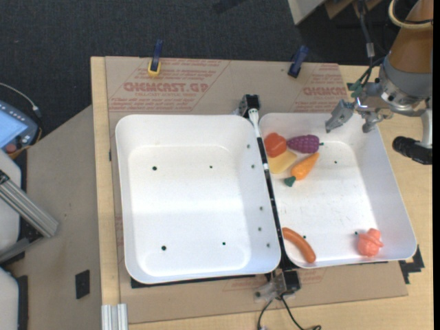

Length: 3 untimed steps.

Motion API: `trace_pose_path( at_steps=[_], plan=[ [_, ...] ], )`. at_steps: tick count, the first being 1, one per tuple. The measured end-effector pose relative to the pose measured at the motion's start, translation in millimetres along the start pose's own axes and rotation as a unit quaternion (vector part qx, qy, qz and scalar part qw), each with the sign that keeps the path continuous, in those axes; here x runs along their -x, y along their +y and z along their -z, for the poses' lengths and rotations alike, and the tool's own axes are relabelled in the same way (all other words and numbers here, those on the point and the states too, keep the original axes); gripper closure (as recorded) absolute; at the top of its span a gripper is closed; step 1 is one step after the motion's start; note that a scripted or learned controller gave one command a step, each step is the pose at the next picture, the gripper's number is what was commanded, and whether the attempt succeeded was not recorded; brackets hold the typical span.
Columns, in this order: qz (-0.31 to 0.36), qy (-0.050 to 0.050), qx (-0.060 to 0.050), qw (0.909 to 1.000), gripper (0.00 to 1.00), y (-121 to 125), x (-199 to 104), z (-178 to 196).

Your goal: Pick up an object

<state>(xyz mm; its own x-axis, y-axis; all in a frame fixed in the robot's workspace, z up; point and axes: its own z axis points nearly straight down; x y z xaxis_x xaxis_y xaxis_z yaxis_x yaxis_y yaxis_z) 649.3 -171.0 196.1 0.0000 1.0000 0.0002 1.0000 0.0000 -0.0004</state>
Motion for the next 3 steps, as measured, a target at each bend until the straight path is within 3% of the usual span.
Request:
trace_pose_path(
  at_steps=[1,2,3],
  plan=[
    [0.0,0.0,0.002,1.0,0.0,-77,-28,96],
    [0.004,0.0,0.007,1.0,0.0,-81,-97,211],
    [0.001,-0.001,0.003,1.0,1.0,-81,-94,215]
  ],
)
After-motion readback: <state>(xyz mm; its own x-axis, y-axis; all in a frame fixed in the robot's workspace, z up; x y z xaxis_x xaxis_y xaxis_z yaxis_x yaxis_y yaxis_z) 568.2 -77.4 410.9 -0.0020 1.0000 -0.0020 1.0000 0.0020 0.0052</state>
